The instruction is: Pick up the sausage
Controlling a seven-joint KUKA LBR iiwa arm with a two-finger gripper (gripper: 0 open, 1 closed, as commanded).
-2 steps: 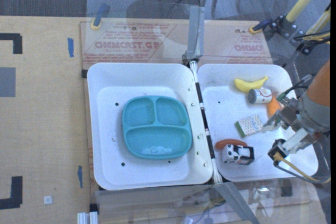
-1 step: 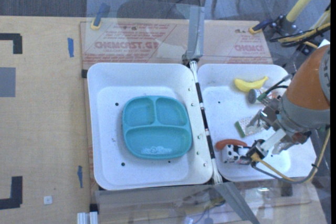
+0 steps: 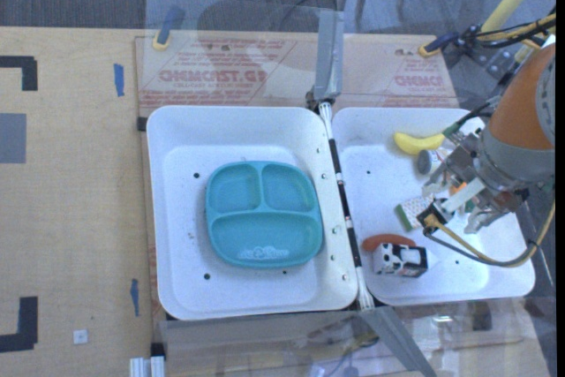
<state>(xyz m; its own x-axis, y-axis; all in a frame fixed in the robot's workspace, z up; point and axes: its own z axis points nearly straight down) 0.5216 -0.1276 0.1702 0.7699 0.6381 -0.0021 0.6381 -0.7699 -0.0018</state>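
Two shallow white bins side by side on the bench. Left bin [image 3: 177, 190] holds a teal divided plate [image 3: 263, 214], three compartments, lying flat about mid-bin. Right bin [image 3: 503, 274] holds the rest.

Sausage [image 3: 387, 241]: reddish-brown, curved, lying in the near-left part of the right bin, close to the divider between the bins. Just on its near side, touching or almost touching, a small black-and-white toy [image 3: 402, 260], looks like a cow figure, can't confirm. Yellow banana [image 3: 418, 140] at the far side of the right bin, near the far wall, with a small grey object just beside it on the near-right.

Arm enters from the right, orange band [image 3: 530, 106] above the wrist, grey housing below it. Gripper [image 3: 441, 209] sits over the middle of the right bin, to the right of and farther back than the sausage, apart from it. Wrist hardware and cables clutter the tip; can't tell if the gripper is parted or closed. Nothing visibly between them. A small greenish-white item lies at the gripper's left, identity unclear.

Sausage is resting in the bin, not lifted.
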